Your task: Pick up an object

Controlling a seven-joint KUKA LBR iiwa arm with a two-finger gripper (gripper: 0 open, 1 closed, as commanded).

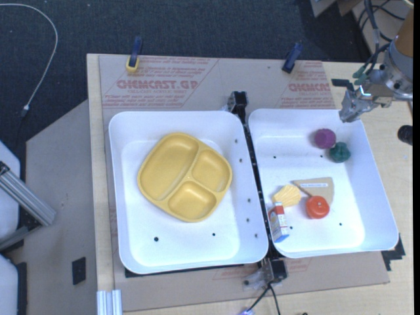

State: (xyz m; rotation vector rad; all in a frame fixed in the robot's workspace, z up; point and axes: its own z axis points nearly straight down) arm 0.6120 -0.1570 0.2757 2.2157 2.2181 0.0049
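The bench bears two shallow white bins clamped side by side. The left bin (pixel 125 241) holds a yellow divided plate (pixel 185 176), lying flat and slightly turned. The right bin (pixel 374 231) holds the loose items, presumably gathered there as the picking stock: a purple ball (pixel 325 137) touching a dark green lump (pixel 340 152) near the far corner, and nearer the camera an orange round piece (pixel 317 207) resting against a tan card (pixel 321 186), a yellow wedge (pixel 287 195) and a small tube (pixel 279 222).

The gripper (pixel 349 112) hangs over the bin's far right rim, carrying nothing visible; whether it is spread or closed cannot be determined. The purple ball lies nearest, just below and left of it.
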